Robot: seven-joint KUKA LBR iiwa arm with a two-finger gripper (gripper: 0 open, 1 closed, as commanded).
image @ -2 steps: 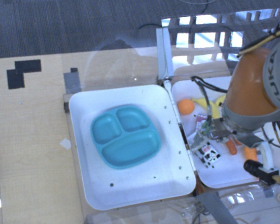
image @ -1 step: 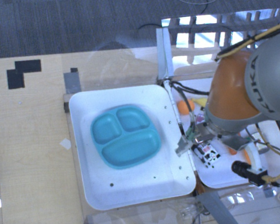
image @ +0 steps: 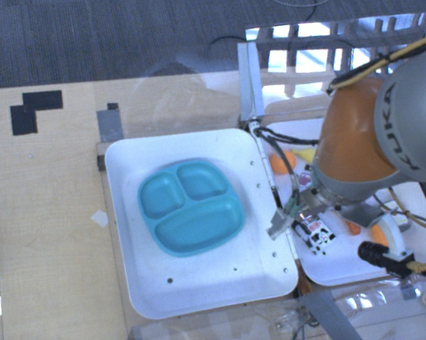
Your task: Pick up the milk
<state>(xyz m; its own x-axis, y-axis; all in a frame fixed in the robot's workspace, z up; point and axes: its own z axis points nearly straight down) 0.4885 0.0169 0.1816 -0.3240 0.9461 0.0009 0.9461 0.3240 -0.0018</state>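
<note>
We see the milk as a small white carton with black cow-like patches, lying in the right bin close to that bin's left wall. It sits just below and slightly to the right of the jaws, which hang over the same bin at the end of the arm. The carton looks very close to the tips of the jaws, perhaps touching them, but we cannot tell whether it lies between them or merely beside them. How far the jaws stand apart is also unclear to us, since the metal parts there blur together from this angle. Above the jaws, partly hidden by the orange band of the arm, an orange object lies in the right bin, and another small orange piece shows to the right of the jaws, beyond the milk. A further orange object lies farther right and lower, near a black fitting with cables. To the left of the jaws, across the wall between the bins, the left bin holds a blue divided plate with three compartments, resting near the bin's middle. Both bins stand on a pale wooden desk.
</note>
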